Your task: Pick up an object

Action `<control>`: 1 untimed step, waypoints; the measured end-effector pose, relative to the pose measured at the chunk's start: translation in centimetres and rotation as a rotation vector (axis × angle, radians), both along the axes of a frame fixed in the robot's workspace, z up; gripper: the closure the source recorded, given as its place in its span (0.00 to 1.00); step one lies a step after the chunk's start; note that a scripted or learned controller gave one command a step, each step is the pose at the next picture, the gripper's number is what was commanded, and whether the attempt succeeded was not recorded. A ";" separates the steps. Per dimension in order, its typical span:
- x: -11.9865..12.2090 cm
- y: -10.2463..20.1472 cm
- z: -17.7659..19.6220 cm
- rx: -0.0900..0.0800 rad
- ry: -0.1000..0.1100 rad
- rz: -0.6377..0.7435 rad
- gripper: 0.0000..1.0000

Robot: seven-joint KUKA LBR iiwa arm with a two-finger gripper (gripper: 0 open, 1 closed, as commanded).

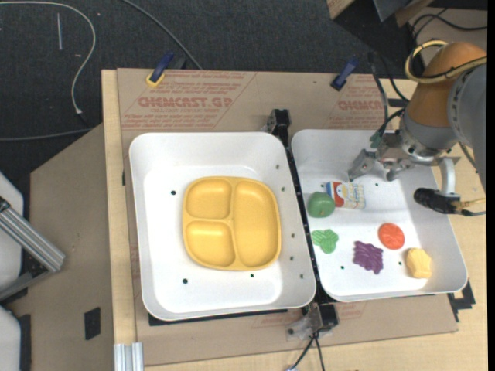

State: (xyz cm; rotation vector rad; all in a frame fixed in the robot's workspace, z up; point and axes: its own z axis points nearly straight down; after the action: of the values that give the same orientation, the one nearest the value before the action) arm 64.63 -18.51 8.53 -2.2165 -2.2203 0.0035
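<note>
Approach step: pincer (377, 165) spread, holding nothing, over right bin (441, 273) far side. Next: drop onto small carton (346, 195) just left.

Cut off by the right edge: the arm (456, 91), past its orange band. Too small and blurred to read: the label on the little white packet (346, 195), and the way the hand (377, 167) has its fingers set. Partly hidden under both bins: the cardboard on the surface (232, 99).
</note>
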 end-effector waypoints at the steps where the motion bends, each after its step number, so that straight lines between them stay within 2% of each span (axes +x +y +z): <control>1: 0.2 0.0 1.5 -0.001 -0.006 0.001 1.00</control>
State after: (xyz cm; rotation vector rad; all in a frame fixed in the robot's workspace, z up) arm 64.83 -18.51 10.02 -2.2190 -2.2256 -0.0019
